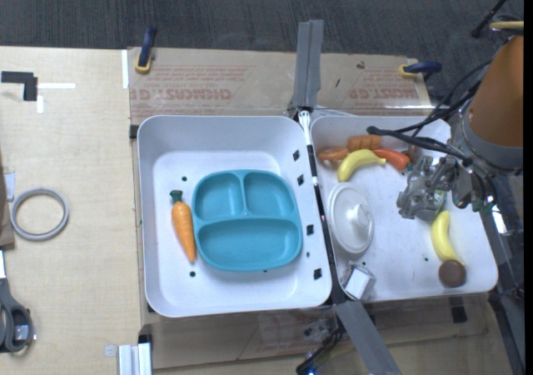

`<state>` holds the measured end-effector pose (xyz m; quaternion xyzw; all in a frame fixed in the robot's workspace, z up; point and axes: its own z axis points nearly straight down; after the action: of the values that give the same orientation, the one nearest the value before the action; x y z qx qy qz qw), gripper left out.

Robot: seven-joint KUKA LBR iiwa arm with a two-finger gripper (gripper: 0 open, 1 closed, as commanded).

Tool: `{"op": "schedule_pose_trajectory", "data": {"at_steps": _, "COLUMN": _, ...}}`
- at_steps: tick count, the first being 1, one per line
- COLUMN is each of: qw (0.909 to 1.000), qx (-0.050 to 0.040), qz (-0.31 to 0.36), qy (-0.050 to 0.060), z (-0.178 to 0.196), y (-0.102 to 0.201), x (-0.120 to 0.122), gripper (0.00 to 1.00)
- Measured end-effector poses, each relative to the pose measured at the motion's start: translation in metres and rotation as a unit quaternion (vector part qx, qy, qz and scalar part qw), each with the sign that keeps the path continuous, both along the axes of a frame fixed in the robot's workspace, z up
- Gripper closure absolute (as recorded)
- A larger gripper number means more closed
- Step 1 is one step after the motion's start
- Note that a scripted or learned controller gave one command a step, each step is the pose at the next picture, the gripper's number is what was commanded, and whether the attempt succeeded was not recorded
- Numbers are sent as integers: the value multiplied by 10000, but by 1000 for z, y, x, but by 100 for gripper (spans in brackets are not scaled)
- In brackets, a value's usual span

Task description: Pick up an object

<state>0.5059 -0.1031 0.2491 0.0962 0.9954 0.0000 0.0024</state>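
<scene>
Right of centre, the gripper (422, 195) is hanging low over the right bin (475, 277), its metal fingers pointing down toward the bin floor; whether they are open or closed I cannot tell, and nothing is showing between them. Crowding it from the left, a banana (360, 163) is lying beside two orange sausage-like pieces (364, 144) and a red-orange piece (391, 157) near the bin's upper wall. Just below and right of the gripper, a second banana (442, 237) is lying upright in the frame, with a brown ball (452, 272) sitting close to its lower end. A white lid (351, 218) is resting to the gripper's lower left, and a small grey-white box (358, 282) is sitting in the lower left corner of that bin. Dark cables (416, 127) are trailing across the bin's upper right toward the arm (502, 102).

At centre frame, the left bin (158, 282) is holding a blue divided tray (247, 220), and a carrot (183, 226) is lying just left of the tray, greens pointing up.

At far left on the bench, a grey ring (36, 213) is lying flat, with scissors (14, 323) below it in the lower left corner.
</scene>
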Motion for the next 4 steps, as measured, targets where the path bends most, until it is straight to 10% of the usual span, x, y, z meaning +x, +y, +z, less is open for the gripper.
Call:
{"op": "schedule_pose_trajectory", "data": {"at_steps": 2, "qw": 9954, "qx": -4, "qz": 959, "qy": 0, "z": 62, "y": 20, "x": -11, "gripper": 100}}
{"op": "schedule_pose_trajectory", "data": {"at_steps": 3, "qw": 9992, "qx": 3, "qz": -396, "qy": 14, "z": 38, "y": 11, "x": -27, "gripper": 100}}
{"op": "schedule_pose_trajectory", "data": {"at_steps": 4, "qw": 9996, "qx": -1, "qz": 277, "qy": 6, "z": 64, "y": 40, "x": 40, "gripper": 100}}
